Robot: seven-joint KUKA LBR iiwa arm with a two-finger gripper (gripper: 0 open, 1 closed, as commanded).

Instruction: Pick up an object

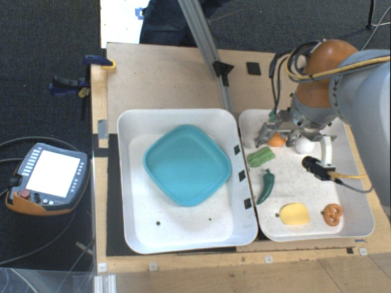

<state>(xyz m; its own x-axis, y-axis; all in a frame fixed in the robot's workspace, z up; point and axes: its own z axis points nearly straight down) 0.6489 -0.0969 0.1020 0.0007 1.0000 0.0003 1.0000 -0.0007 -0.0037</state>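
In the left bin [131, 224] a blue plate [187, 164] fills the middle, leaving bare floor along the near edge. In the right bin [360, 224] the arm [354, 84] crowds the far end; open floor lies between the pepper [266, 187], lemon [294, 214] and pretzel [332, 214].

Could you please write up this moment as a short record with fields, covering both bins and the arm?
left bin: holds a teal square plate
right bin: holds an orange ball, white egg, light green vegetable, dark green pepper, yellow piece, pretzel
gripper: low over the right bin's far end, by the orange ball and egg
fingers: state unclear
held object: none visible
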